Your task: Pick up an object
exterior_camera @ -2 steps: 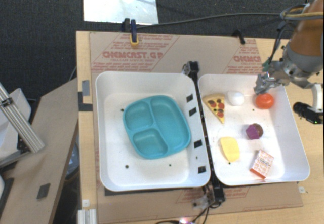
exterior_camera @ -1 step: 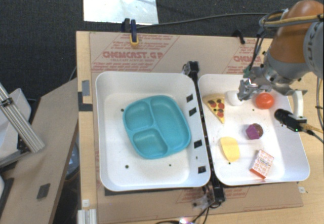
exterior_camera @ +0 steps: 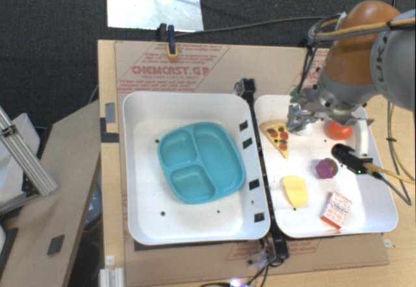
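My gripper (exterior_camera: 297,121) hangs low over the back of the right bin (exterior_camera: 383,214), just right of a toy pizza slice (exterior_camera: 277,136). A red-orange round thing (exterior_camera: 338,130) lies partly hidden under the wrist. Nearer the front lie a purple ball-like thing (exterior_camera: 325,167), a yellow piece (exterior_camera: 295,190) and a small red and white box (exterior_camera: 336,209). I see nothing held in the gripper.
The left bin (exterior_camera: 146,214) holds a teal divided plate (exterior_camera: 200,162). A black-clipped ridge (exterior_camera: 255,162) separates the two bins. The grey and orange arm (exterior_camera: 364,52) comes in from the right above the right bin's back corner.
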`<state>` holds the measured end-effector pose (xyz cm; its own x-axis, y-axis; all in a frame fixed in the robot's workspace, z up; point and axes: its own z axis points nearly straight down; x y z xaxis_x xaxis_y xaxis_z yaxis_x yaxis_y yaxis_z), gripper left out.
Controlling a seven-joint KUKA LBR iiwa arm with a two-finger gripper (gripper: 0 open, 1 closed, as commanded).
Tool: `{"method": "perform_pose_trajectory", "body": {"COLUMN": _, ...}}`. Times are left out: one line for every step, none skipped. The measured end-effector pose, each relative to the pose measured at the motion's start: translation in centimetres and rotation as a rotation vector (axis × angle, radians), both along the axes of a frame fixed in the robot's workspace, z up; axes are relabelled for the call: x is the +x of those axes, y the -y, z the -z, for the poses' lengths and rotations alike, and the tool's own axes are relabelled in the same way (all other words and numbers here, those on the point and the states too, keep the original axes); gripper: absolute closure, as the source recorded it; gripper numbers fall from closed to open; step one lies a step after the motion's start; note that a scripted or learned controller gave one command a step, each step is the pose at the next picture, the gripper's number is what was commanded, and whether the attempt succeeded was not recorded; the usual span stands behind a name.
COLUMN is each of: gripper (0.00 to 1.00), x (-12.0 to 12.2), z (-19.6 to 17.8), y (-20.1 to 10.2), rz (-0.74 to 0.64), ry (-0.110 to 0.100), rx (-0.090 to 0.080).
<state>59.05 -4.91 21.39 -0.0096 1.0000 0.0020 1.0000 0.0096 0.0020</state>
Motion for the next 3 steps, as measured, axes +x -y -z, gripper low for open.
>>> {"method": "perform_pose_trajectory", "body": {"gripper": 1.00, "x": -1.5, "z": -0.7, "y": -4.3, "rz": 0.000, "ry": -0.002, "rx": 0.000}}
{"method": "perform_pose_trajectory", "body": {"gripper": 1.00, "x": -4.2, "z": -1.4, "y": -9.9, "rz": -0.001, "ry": -0.003, "rx": 0.001}}
{"method": "perform_pose_trajectory", "body": {"gripper": 1.00, "x": -7.1, "z": -2.2, "y": -14.6, "rz": -0.001, "ry": -0.003, "rx": 0.001}}
